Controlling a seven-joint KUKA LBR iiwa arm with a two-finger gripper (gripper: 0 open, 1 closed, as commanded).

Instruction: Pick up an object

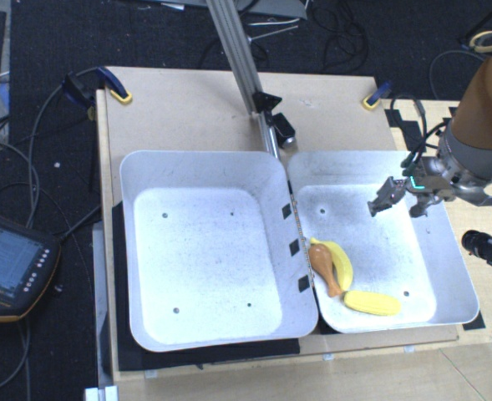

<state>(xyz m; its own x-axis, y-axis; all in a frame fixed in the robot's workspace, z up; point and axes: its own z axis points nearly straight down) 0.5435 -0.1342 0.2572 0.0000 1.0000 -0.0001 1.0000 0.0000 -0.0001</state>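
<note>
In the right bin [446, 295] lie three objects near its front left. A yellow banana [339, 261] curves beside a brown drumstick-shaped piece [324, 266], the two touching. A yellow oblong piece [372, 303] rests just in front of them. My gripper [403, 201] hangs over the back right part of this bin, above and to the right of the objects. Its two dark fingers stand spread apart with nothing between them.
The left bin [137, 182] sits beside the right one, sharing a raised middle edge. A slanted metal pole [239, 53] rises from behind the bins. Clamps mark the board's back corners. A teach pendant [7, 266] lies off the bench to the left.
</note>
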